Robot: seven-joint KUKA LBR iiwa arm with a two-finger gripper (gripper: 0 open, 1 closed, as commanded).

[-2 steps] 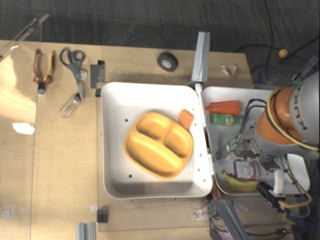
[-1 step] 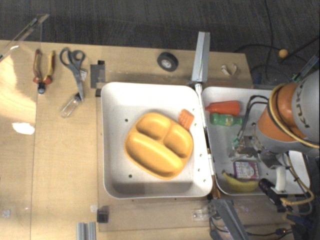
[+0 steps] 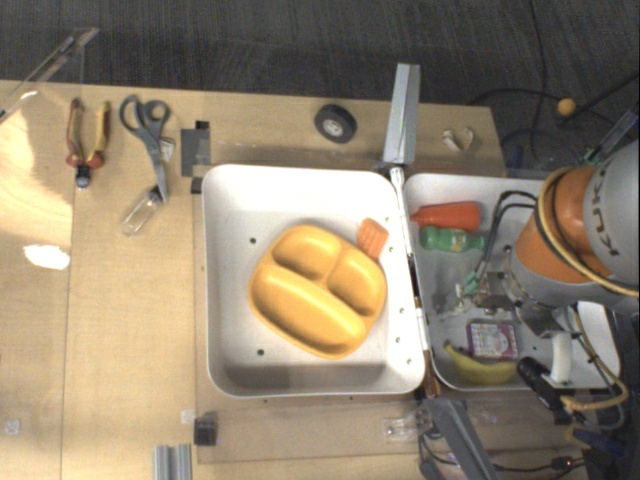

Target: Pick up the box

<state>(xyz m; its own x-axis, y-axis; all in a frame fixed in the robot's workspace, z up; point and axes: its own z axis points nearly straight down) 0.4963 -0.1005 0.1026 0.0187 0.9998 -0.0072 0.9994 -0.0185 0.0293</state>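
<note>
gripper (image 3: 478,293) low in right bin (image 3: 600,380) | finger state: cannot tell (blurred under the wrist) | box (image 3: 492,340) lies flat just below the fingers, apart from them | banana (image 3: 480,364) touching box's lower edge

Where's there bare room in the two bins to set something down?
Left bin: bare floor along its left wall and front edge, beside the big yellow object; a small orange piece sits at its far right. Right bin: crowded by the box, banana, green bottle and arm.
</note>
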